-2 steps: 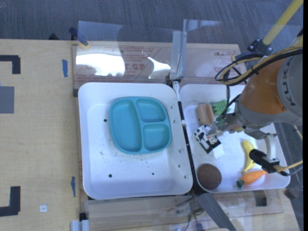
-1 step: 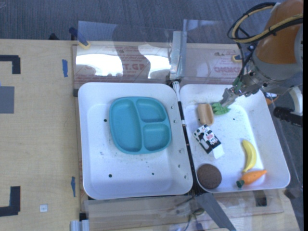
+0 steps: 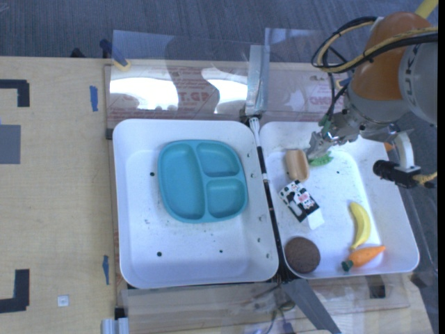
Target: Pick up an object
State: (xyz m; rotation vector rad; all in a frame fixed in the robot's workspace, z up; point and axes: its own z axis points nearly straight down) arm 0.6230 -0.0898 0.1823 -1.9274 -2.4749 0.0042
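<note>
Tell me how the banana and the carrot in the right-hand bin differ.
The banana is yellow and curved, standing lengthwise up the bin; the carrot is orange with a green end and lies crosswise below it. The banana looks longer. Both sit in the right bin's near corner, close together.

teal tray (image 3: 202, 179), yellow banana (image 3: 359, 224), orange carrot (image 3: 366, 255)

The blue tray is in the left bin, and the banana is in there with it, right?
Not quite. The blue tray does sit in the left bin, but the banana lies in the right bin, beside the carrot. The camera view shows this.
</note>
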